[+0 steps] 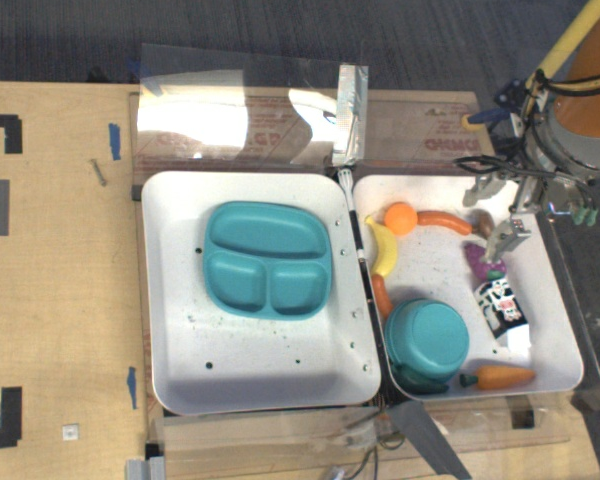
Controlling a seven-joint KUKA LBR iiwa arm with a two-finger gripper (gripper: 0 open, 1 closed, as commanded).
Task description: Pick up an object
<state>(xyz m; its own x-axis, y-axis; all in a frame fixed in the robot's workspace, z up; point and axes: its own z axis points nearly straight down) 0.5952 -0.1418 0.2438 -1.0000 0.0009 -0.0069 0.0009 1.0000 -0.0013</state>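
Nearest the table's front edge, I see a carrot [503, 376] and teal bowl [432, 338] in the right bin [565, 313]. Farther back, the gripper [505, 240] hangs over a purple toy [477, 261], nothing lifted; whether its fingers are parted, I cannot tell.

A light brown wooden table [60, 298] is seen carrying two shallow white plastic bins. The left white bin [170, 368] is taken as the landmark: the right white bin [565, 348] is set touching its right edge. Black square markings [5, 133] are seen on the table well to its left, and strips of blue tape [114, 141] near its upper left corner.
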